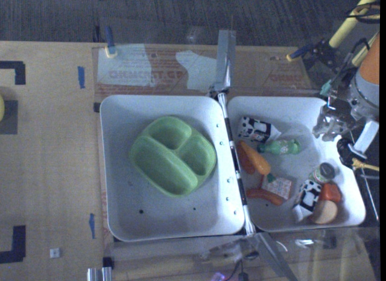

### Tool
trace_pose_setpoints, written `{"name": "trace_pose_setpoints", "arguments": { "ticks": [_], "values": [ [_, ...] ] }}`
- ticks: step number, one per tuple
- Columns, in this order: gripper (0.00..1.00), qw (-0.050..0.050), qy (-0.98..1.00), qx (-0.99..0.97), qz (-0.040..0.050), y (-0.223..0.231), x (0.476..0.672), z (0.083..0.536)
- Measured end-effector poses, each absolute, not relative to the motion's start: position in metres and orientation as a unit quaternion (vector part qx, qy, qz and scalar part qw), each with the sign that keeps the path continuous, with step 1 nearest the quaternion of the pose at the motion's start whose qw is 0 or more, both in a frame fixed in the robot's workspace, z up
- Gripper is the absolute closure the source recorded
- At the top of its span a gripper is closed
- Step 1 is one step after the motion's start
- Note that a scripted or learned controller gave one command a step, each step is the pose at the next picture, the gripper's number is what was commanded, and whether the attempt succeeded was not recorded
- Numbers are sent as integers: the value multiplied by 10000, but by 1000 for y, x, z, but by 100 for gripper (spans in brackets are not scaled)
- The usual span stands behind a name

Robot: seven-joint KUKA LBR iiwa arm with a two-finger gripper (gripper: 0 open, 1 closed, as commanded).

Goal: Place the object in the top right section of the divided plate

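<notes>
Divided plate [173, 155] centre of left bin [120, 213], long axis diagonal, three sections bare. Right bin [356, 210]: carrot [254, 158] near left wall, bottle [280, 148] lying crosswise. Gripper [330, 126] at right bin's upper-right edge; finger opening unreadable, target object unidentifiable.

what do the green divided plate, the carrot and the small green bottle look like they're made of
Green divided plate: likely moulded plastic, matte, one even colour with soft rounded ridges between sections.
Carrot: probably a plastic or rubber toy; smooth, uniformly orange, faint sheen.
Small green bottle: seems translucent plastic, since light passes through its body; too small to be sure.
</notes>
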State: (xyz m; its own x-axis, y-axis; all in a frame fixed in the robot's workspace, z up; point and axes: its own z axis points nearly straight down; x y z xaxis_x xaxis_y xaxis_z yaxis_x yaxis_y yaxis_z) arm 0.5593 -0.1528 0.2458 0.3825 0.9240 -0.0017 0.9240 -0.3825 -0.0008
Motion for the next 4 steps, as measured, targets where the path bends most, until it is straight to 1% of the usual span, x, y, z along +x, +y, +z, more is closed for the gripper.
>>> {"name": "trace_pose_setpoints", "arguments": {
  "ticks": [1, 2, 3, 4],
  "values": [
    [100, 10, 5301, 8479, -3, -202, 604, 193],
    [100, 12, 5561, 8311, 5, -146, 631, 219],
    [100, 5, 5522, 8337, 5, -52, 663, 273],
    [100, -7, 5430, 8397, -10, 12, 667, 260]
  ]
}}
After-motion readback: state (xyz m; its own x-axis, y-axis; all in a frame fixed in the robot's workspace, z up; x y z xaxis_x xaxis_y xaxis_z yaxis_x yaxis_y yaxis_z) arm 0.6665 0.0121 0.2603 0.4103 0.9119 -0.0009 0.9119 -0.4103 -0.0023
